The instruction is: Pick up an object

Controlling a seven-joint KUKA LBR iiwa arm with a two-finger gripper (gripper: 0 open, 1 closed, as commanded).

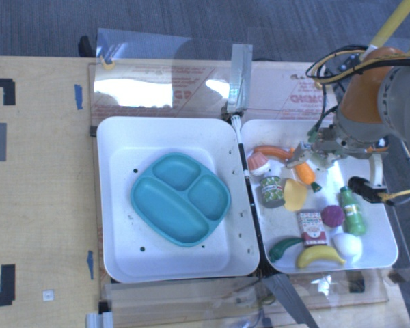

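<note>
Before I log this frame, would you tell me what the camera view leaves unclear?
- Claw: small and lost against the toys under it; whether it holds anything is unreadable.
- Orange toy beside it: touching the claw or apart, too close to call.
- Red carton: label print too small.
- Arm: cut off by the right edge.

Bright, even light from overhead fills the scene. The two white bins (109, 203) are close to washed out, their rims and corners hard to trace. Strong glare lies in a white band across the clear sheet (157, 80) behind the left bin. Shadows are soft and short: a faint one under the teal plate (181, 198) and dark patches beneath the arm (389, 115) at the right. Focus is moderate and small toys look slightly smeared. The carpet (191, 5) at the top is dimmer
</note>
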